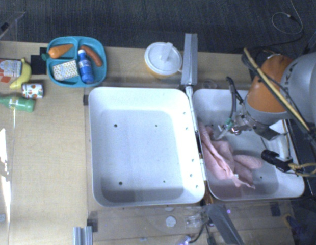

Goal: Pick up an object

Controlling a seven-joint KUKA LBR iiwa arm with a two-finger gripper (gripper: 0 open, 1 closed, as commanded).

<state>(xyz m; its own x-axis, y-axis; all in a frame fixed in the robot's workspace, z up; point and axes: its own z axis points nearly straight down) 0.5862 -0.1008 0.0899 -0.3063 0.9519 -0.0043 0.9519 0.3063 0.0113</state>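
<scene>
Wooden bench (pixel 46 162) before you, two white bins, pink cloth (pixel 219 160) crumpled in your right bin (pixel 285 188), gripper (pixel 227 128) just above its far end, finger state unclear, left bin (pixel 142 147) beside it.

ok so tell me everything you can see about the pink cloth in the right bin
The pink cloth is a pale pink, soft-looking fabric, crumpled and folded into long ridges. It lies flat on the floor of the right bin, against its left wall, running from near the middle towards the front. A lobe spreads to the right. The gripper hovers by its upper end; contact cannot be told.
</scene>
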